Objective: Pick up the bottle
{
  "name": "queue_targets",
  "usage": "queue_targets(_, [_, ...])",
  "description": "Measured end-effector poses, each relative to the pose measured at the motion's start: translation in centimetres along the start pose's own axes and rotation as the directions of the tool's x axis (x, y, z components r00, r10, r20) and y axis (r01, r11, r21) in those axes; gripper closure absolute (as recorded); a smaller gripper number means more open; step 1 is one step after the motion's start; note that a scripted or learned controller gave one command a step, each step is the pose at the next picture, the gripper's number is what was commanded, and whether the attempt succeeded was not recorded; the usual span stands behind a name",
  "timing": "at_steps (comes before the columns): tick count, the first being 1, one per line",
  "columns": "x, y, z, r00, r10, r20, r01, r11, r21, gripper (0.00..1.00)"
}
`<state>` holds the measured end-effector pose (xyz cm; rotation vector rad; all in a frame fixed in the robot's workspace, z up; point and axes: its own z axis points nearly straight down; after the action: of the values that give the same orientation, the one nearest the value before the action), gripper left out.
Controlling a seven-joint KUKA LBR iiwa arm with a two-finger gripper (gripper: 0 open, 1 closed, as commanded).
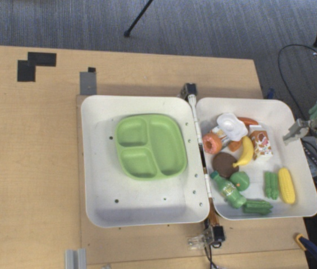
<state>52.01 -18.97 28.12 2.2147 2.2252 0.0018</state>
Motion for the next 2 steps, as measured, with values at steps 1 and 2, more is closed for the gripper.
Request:
queue_targets(1, [0.0,0.1,-1.1,1.000,-0.005,0.001,0.005,1.000,-0.004,1.00])
queue_targets(2, [6.3,-1.8,-2.0,1.000,-0.026,-0.001,0.026,1.000,0.000,1.00])
